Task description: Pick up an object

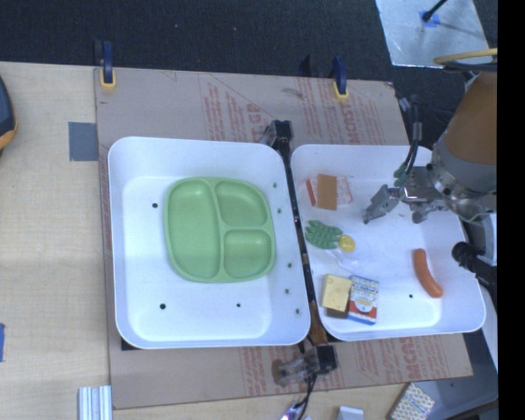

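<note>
The right bin (pixel 394 322) holds several small items: a brown and white block (pixel 324 191), a green leafy toy (pixel 322 232) with a small yellow piece (pixel 346 244) beside it, a tan block (pixel 336 293), a blue, red and white carton (pixel 364 299) and an orange sausage (pixel 427 272). My gripper (pixel 394 213) hangs over the upper middle of this bin, right of the brown block and above the sausage. It looks open, with nothing between its fingers.
A green divided plate (pixel 219 228) lies in the left bin (pixel 131 322). A black divider (pixel 293 226) runs between the two bins. Blue clamps (pixel 339 75) stand at the back edge of the board.
</note>
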`<state>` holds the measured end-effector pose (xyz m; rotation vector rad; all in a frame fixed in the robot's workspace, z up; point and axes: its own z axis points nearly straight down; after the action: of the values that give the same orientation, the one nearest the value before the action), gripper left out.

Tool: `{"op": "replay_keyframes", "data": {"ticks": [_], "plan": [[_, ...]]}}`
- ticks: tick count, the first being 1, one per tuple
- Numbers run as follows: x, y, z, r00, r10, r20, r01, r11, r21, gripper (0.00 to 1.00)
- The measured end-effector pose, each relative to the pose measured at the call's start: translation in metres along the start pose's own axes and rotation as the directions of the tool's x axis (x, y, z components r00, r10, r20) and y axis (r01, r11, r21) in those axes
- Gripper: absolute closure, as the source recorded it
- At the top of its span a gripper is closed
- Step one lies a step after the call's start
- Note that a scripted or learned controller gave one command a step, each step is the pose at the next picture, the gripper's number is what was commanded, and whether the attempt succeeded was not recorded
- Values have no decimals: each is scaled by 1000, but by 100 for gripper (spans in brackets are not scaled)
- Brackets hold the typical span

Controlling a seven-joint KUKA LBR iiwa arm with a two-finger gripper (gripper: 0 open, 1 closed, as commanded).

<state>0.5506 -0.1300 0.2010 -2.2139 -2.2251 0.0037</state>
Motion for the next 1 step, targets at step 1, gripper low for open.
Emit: {"op": "replay_keyframes", "data": {"ticks": [1], "plan": [[17,55,77,1000,-3,3,3,1000,-6,0]]}}
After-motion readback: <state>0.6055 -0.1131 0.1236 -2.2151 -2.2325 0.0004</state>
